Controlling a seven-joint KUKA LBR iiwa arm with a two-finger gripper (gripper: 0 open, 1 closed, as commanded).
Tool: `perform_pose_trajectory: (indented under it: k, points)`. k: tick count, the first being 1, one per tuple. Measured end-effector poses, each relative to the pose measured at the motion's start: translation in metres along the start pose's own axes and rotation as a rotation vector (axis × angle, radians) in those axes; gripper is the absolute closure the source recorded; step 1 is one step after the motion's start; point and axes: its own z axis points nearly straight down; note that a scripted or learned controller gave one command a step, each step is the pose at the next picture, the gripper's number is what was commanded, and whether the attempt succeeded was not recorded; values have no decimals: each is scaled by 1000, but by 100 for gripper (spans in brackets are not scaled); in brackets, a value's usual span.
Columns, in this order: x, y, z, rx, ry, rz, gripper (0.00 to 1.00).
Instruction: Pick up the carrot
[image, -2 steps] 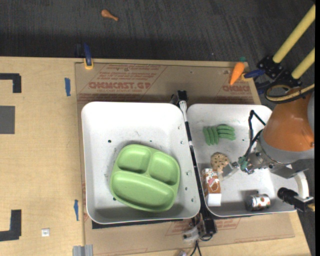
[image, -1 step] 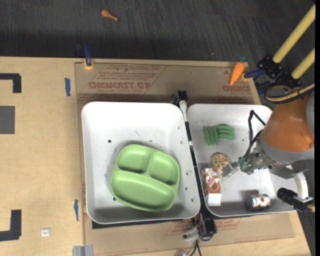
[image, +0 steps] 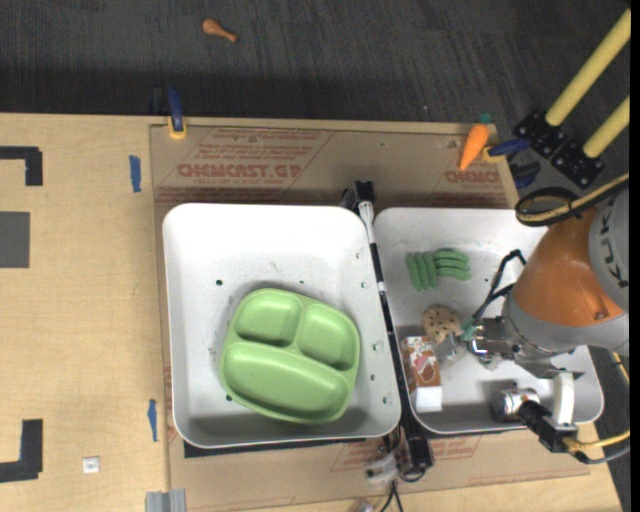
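The carrot (image: 475, 143), small and orange with a green top, lies on the cardboard bench top beyond the far edge of the right bin (image: 590, 405), outside both bins. My gripper (image: 470, 338) is low inside the right bin, next to a round cookie (image: 439, 321) and a brown packet (image: 421, 361). It is well short of the carrot, which sits far above it in the camera view. The orange band of the arm (image: 560, 285) covers the right part of that bin.
The left bin (image: 190, 300) holds a green divided plate (image: 291, 353). In the right bin lie green beans (image: 438, 267) and a white block (image: 428, 398). A black divider (image: 372, 262) runs between the bins. Yellow poles (image: 590, 70) and clamps stand at the back right.
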Motion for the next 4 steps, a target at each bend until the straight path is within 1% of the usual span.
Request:
perform_pose_trajectory:
  k: [1, 2, 3, 4]
  points:
    - [-12, 6, -1, -17, -9, -552, 0]
    - [-31, 6, 0, -9, 2, -350, 0]
    - [-4, 0, 0, -7, -6, 229, 0]
    - [-57, 7, 1, -11, -2, -86, 0]
